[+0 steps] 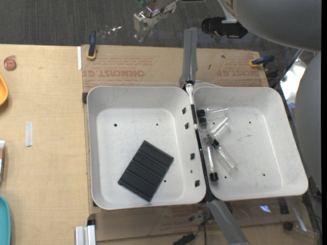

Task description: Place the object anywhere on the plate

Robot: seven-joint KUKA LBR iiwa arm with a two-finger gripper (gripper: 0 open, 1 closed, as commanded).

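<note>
The gripper (pixel 144 15) hangs high beyond both bins; its grip cannot be told. Clear tubes (pixel 217 142) lie in the right bin (pixel 276 137), nearer the viewer and rightward of it.

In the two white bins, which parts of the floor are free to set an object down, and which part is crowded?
Left bin: floor is bare along the far wall and left wall; the black ribbed plate fills the near middle. Right bin: bare over its right half, towards the right wall. Crowded beside the divider, where clear tubes with black caps lie in a loose heap.
</note>
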